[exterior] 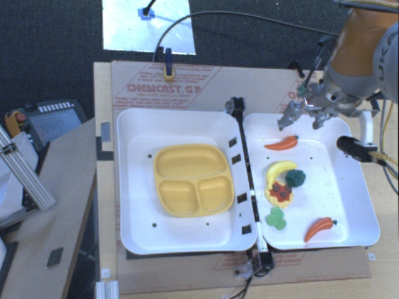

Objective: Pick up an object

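- The nearest candidate is the upper red pepper [281, 144], lying flat near the far wall of the right bin [355, 192]. It rests alone on the white floor, apart from the other pieces.
- The gripper [303, 119] hangs just above and slightly behind this pepper. Its two fingers stand apart, with nothing between them.
- To do this step well, it seems best to centre the gap over the thick middle of the pepper, with the fingers crossing its long axis, then descend straight down before closing.
- The pepper is slim and smooth, so a grip near the tapered tip would probably slip.
- The banana [278, 169], broccoli [295, 177] and a small red and yellow piece [280, 193] are bunched together mid-bin, touching one another. Picking there risks catching two things at once.
- A green piece [275, 218] and a second red pepper [319, 228] lie near the front wall, well apart from the gripper.
- Open floor lies to the right of the upper pepper. The far wall is close behind it, so a tilted approach could strike the rim.
- The left bin [134, 185] holds a yellow divided tray [191, 179]. The black divider [244, 167] between the bins bounds sideways travel.
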You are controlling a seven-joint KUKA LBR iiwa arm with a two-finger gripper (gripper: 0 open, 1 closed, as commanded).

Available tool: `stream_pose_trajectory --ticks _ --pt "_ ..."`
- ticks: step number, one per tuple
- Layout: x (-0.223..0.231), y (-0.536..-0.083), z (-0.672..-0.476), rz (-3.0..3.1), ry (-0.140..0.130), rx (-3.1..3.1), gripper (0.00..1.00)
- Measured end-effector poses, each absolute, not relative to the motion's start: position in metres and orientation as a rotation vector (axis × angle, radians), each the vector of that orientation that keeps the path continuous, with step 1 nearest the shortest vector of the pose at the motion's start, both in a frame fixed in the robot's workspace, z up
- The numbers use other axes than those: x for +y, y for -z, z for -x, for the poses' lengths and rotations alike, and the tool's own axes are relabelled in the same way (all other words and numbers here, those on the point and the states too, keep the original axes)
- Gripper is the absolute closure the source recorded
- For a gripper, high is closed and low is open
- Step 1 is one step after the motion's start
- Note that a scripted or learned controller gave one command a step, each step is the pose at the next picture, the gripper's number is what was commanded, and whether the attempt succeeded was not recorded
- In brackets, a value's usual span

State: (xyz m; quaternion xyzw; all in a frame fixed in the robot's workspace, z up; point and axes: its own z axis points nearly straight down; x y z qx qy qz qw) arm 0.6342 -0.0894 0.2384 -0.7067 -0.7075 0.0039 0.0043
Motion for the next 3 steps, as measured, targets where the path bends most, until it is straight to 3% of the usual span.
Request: stream_pose_trajectory --ticks 1,3 --pt "-0.089 -0.246 -0.636 2.22 0.001 -2.225 0.0" --pt "-0.088 -0.137 -0.647 2.218 0.001 -2.227 0.0"
